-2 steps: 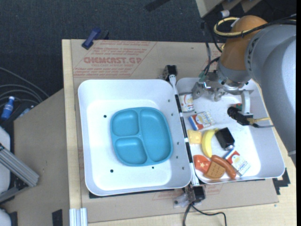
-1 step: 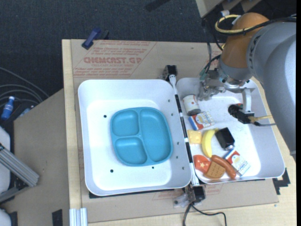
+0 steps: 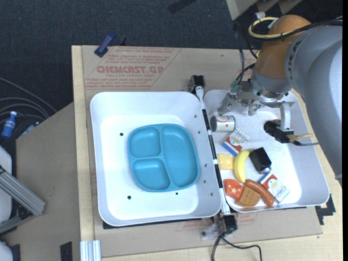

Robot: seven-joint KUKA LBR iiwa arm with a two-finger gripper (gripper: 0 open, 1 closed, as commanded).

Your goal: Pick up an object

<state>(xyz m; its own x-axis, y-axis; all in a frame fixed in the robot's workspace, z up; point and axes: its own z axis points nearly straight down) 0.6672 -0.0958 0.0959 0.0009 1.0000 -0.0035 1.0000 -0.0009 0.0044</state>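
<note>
Two shallow white bins sit side by side. In the right bin (image 3: 310, 162), the gripper (image 3: 239, 105) hangs at the far end; its opening cannot be told. Just beneath lies a small silver cylindrical can (image 3: 222, 124), long axis left-right.

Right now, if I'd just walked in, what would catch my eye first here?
Probably the bright blue divided plastic plate, alone in the middle of the left white bin. Next, the big grey arm with its orange band, reaching over the right white bin, where a yellow toy banana lies among a jumble of small items.
</note>
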